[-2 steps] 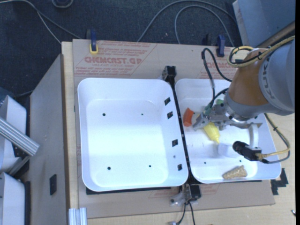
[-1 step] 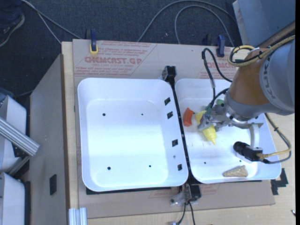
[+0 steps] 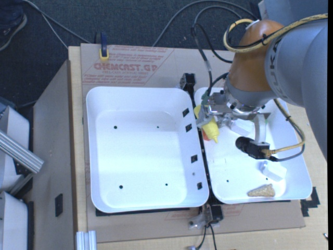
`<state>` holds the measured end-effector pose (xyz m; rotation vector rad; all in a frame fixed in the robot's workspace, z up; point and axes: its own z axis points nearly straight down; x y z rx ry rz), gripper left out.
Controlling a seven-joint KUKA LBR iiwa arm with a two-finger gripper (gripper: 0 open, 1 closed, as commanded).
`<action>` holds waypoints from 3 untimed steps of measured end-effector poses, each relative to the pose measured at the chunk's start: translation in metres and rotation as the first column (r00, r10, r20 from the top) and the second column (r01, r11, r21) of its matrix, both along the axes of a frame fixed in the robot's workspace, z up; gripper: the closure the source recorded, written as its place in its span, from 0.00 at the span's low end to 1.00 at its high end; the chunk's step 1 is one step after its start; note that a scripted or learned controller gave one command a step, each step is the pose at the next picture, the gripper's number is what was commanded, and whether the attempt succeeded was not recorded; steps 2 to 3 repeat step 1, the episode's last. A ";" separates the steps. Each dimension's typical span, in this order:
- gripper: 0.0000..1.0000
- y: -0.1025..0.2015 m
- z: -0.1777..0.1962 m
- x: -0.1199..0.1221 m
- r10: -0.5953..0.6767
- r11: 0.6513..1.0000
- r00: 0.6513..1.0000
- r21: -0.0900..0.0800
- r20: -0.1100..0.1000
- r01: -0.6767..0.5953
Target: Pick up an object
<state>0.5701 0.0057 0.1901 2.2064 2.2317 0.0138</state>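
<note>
The grey arm with its glossy orange band reaches in from the right over the right bin [image 3: 291,189], a shallow white plastic tray with rounded corners. The gripper [image 3: 216,113], a cluster of bare metal parts, hangs low at that bin's left wall. Just below it sits a small yellow and orange object [image 3: 211,130], smooth and tapered like a toy; it touches or nearly touches the metal, but whether the fingers are closed on it, or how far apart they stand, cannot be told. A rough tan wedge [image 3: 261,191] lies near the bin's front rim, with a pale crumpled piece [image 3: 271,171] just behind it. The left bin [image 3: 99,139] sits alongside on the brown cardboard-covered counter [image 3: 78,155].
</note>
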 end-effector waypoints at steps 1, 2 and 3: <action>1.00 0.084 -0.005 -0.019 -0.001 1.000 1.000 0.000 -0.012 0.001; 1.00 0.084 -0.005 -0.019 -0.001 1.000 1.000 0.000 -0.012 0.001; 1.00 0.084 -0.005 -0.019 -0.001 1.000 1.000 0.000 -0.012 0.001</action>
